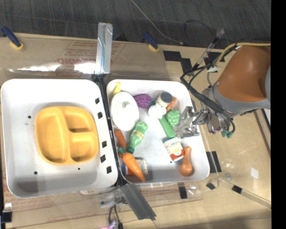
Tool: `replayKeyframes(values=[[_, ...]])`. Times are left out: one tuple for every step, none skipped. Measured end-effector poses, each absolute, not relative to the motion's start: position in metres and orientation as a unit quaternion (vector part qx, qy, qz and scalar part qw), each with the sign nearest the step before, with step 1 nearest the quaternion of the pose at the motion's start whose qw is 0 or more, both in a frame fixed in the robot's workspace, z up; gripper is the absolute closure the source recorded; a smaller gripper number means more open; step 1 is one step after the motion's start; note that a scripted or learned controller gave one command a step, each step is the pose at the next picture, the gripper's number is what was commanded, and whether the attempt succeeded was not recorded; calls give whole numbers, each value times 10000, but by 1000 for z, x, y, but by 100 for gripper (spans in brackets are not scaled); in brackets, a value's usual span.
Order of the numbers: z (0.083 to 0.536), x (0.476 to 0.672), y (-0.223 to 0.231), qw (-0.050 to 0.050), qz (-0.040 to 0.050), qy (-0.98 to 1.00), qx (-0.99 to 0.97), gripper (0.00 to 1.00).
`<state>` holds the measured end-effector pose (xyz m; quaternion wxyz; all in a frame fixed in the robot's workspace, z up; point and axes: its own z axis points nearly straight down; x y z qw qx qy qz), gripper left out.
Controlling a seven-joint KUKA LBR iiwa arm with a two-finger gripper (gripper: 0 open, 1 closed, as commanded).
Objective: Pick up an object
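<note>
My gripper (185, 122) reaches in from the right and hangs low over the right side of the right bin (196, 109). It sits right beside a green block (167, 122) and just above a small white carton with a red label (173, 149). Nothing can be seen held in it. Also in this bin are a white bowl (124, 109), purple grapes (143, 100), a green bottle (138, 133), two carrots (132, 166), a can (142, 165) and an orange gourd (186, 162).
The left bin (14, 99) holds a yellow divided tray (66, 133). A yellow banana (117, 87) lies against the right bin's far left corner. Cables run off the arm's wrist (221, 123) over the bin's right rim. Blue clamps (13, 38) hold the bench's back edge.
</note>
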<state>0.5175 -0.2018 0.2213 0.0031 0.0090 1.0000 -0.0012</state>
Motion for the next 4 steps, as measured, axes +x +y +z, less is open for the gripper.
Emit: replayKeyframes(values=[[165,522,-210,-36,6,9811,1935,100],[145,535,-208,-33,11,9967,809,100],[131,556,-208,-6,10,9901,-1407,100],[182,548,-202,3,1,9989,-468,100]])
